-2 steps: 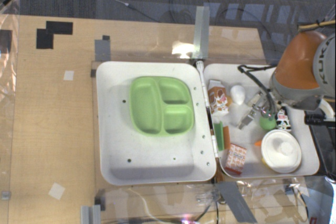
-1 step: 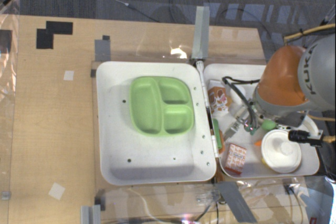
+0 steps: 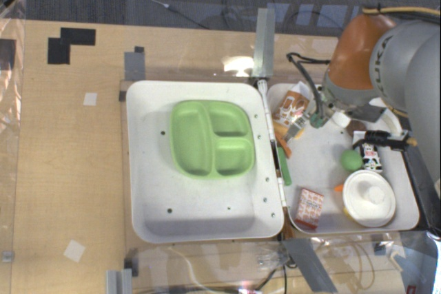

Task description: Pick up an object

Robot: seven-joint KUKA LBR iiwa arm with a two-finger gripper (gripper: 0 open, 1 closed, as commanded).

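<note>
Bench bearing two white bins; grey-orange arm's gripper (image 3: pixel 318 119) hovering at right bin's (image 3: pixel 406 220) 11 o'clock beside small printed packet (image 3: pixel 292 105). Finger state: cannot tell. Nothing lifted; grasp pending.

A lime-green plastic divided plate (image 3: pixel 211 138) sits in the left white shallow bin (image 3: pixel 148 217). The right white bin (image 3: pixel 324 162) holds a small green ball (image 3: pixel 352 159), a white round bowl (image 3: pixel 368 197) and a red-and-white patterned packet (image 3: pixel 309 207).
</note>
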